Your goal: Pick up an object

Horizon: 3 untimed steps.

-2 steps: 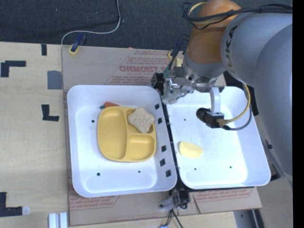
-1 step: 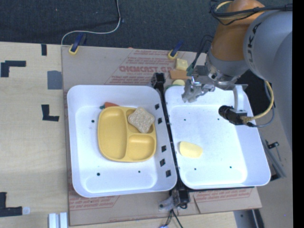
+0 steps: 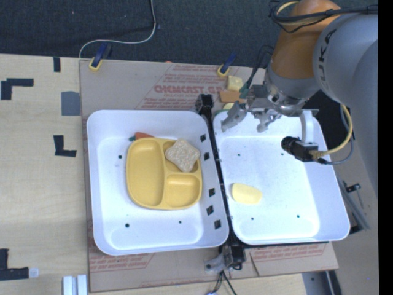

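The arm (image 3: 319, 35) reaches in from the upper right of the frame, and its claw (image 3: 249, 120) hangs over the top edge of the right-hand bin (image 3: 307, 220), fingers spread apart with nothing between them. No object is held, so the step in hand looks like the approach – the claw is positioned above the bin but has not closed on anything.

The nearest candidate for picking is a pale yellow, rounded object (image 3: 246, 193) (possibly a toy food piece; its exact kind is hard to tell) lying alone on the floor of the right bin, toward its lower left and well below the claw in the frame. The left-hand bin (image 3: 104, 226) holds a yellow divided tray (image 3: 153, 177) in the centre, with a speckled tan sponge-like block (image 3: 183, 155) resting on its upper right compartment and a sliver of something orange (image 3: 141, 135) peeking out at the tray's upper edge. Both bins sit on a cardboard sheet (image 3: 166, 85) on the tabletop.

The next move – as a judgement – calls for the claw to travel toward the lower left of the right bin, line its open fingers up over the yellow object, descend until they straddle it, and close. The object sits low and looks smooth, so a shallow or off-centre closure could let it slide away.
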Available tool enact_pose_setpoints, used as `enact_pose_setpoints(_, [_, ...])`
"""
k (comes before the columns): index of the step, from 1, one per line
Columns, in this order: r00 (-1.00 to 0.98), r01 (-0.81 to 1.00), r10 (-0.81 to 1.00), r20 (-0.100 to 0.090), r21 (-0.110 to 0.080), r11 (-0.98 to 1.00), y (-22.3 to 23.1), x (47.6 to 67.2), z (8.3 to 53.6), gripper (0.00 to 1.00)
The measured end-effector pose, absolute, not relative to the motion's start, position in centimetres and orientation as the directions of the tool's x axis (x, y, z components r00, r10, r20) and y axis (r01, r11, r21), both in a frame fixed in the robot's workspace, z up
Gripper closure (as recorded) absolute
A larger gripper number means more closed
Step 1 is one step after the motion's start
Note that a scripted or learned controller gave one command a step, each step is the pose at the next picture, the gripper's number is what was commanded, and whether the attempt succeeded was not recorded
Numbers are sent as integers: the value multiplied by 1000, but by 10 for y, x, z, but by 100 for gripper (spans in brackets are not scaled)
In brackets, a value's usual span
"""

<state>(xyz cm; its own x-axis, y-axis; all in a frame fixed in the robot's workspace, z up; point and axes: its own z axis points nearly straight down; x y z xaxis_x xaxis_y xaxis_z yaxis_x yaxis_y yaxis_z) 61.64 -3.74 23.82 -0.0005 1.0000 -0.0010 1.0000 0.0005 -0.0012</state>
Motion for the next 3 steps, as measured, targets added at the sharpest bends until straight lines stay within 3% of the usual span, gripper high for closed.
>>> enact_pose_setpoints(1, [1, 1000, 1000, 0, -11, -1, -45, 566, 180, 0])
enact_pose_setpoints(2, [7, 1000, 1000, -1, -6, -7, -133, 576, 100, 0])
enact_pose_setpoints(3, [1, 1000, 1000, 1, 4, -1, -106, 513, 87, 0])
